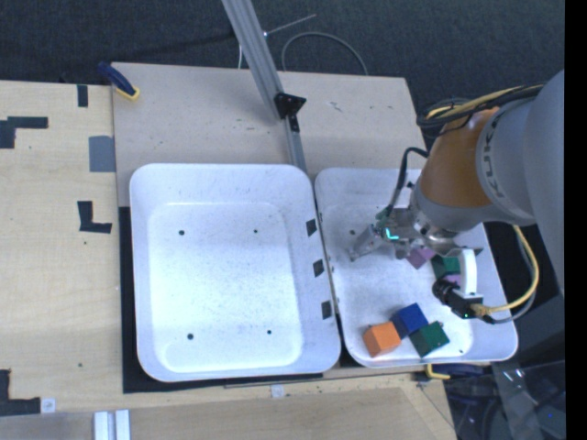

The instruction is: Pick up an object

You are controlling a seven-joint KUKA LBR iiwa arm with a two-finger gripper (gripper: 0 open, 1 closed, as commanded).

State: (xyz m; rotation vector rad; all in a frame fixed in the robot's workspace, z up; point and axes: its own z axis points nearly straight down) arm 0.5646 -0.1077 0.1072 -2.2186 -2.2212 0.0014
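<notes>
While the arm leans over the right bin (341,187), we find the pincer (371,242) low above that bin's floor, and we cannot tell from the camera view how it stands. Nothing is seen held. A purple object (420,257) lies just beside it, toward the wrist, with a small green piece (448,265) beyond. Nearer the camera and well apart from the pincer sit the orange block (382,338), the blue block (410,318) and the green block (429,338), clustered and touching. We judge the pick not yet made: grasp and lift remain.
</notes>
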